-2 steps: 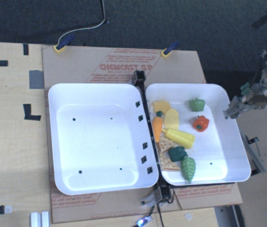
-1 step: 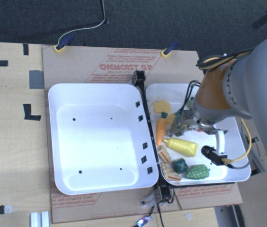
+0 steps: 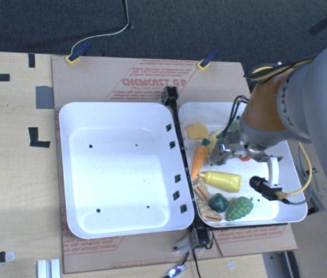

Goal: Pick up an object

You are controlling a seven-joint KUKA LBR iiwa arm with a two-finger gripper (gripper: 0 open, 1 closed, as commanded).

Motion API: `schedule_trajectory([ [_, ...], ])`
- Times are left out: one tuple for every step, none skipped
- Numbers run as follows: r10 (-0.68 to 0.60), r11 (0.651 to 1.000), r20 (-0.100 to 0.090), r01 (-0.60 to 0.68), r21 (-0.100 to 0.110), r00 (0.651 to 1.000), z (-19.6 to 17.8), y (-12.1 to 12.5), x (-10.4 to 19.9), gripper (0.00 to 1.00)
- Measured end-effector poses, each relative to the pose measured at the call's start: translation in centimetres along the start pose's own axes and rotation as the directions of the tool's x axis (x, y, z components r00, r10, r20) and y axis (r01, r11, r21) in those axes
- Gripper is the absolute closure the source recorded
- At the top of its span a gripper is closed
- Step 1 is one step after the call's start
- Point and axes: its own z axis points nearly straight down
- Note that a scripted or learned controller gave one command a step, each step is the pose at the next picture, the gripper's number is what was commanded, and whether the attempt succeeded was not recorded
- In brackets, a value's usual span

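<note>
- Two white bins fill the bench's middle; the left bin (image 3: 117, 172) offers open room.
- Gripper (image 3: 220, 149) hangs over the right bin (image 3: 288, 213); whether it grasps anything cannot be told.
- Toy carrot (image 3: 198, 161) lies just left of it, yellow bottle (image 3: 222, 180) just below.

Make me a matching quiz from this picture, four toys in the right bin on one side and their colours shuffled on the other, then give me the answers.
Things:
1. carrot
2. bottle
3. bumpy fruit
4. small round toy

Colours:
A. light green
B. dark teal
C. orange
D. yellow

Pairs: 1-C, 2-D, 3-A, 4-B
</note>
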Motion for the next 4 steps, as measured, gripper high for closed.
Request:
schedule_trajectory([
  [0.001,1.000,-0.002,-0.001,0.003,1.000,1.0,1.8,-2.0,1.00],
  [0.001,1.000,0.000,-0.001,-0.001,1.000,0.9,3.3,-4.1,1.00],
  [0.005,1.000,0.002,-0.005,-0.001,1.000,0.8,-4.4,-4.1,1.00],
  [-0.003,1.000,0.001,0.003,-0.005,1.000,1.0,3.2,-0.8,1.00],
])
